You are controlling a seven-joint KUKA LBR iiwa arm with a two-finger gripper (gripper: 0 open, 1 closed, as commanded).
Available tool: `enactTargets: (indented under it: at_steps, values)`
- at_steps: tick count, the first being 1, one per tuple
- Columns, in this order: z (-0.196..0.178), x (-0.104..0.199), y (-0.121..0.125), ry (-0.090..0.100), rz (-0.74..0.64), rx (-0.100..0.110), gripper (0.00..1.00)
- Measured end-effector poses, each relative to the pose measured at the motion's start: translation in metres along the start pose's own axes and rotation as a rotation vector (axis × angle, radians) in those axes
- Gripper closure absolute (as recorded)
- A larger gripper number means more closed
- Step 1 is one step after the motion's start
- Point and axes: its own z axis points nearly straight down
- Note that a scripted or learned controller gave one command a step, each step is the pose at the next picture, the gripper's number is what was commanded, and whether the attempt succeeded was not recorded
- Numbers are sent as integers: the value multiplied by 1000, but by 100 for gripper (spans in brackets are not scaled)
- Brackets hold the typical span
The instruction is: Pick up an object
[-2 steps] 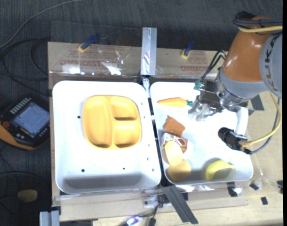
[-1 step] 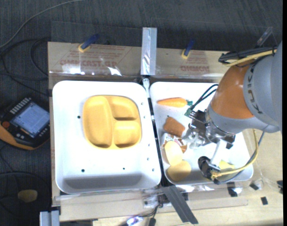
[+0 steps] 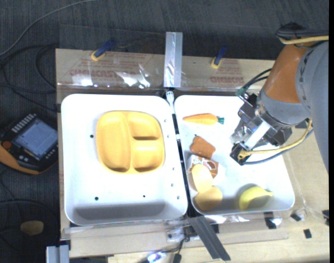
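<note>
The gripper (image 3: 248,136), open or closed cannot be told, hangs over bare right bin (image 3: 276,174) floor; descending risks grasping nothing

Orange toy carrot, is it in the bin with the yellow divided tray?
No, the orange toy carrot lies in the right white bin; the yellow divided tray sits in the left white bin.

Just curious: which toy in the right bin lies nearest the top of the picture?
The orange carrot with a green tip, lying sideways; everything else there sits lower down.
</note>
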Motion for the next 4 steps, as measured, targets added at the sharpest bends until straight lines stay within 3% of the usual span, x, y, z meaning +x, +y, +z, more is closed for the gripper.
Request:
enactTargets:
  at_steps: [1, 2, 3, 4]
  values:
    - [76, -2, -36, 0, 197, 4, 100]
    - [-50, 69, -54, 1, 302, 0, 100]
    - [-47, 112, -38, 2, 464, 4, 100]
    - [-100, 135, -82, 2, 472, 2, 100]
